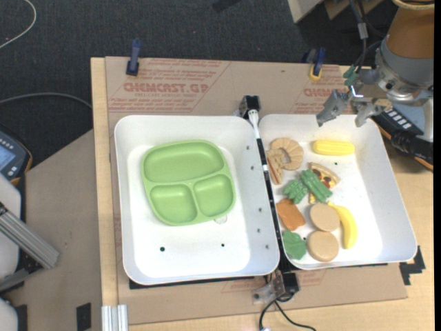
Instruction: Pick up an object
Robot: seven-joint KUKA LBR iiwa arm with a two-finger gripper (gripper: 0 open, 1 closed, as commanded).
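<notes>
Brown cardboard sheeting covers the bench under two shallow white bins; the left bin bears a green divided plastic tray. Toy foods crowd the right bin, among them a yellow corn cob and a yellow banana. Above that bin's far edge hangs the two-finger gripper, fingers spread, gripping nothing.

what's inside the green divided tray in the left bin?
The green tray shows three bare compartments with nothing in them. It hides the left bin floor under it, so anything beneath can't be seen. All the toy food lies in the right bin.
</notes>
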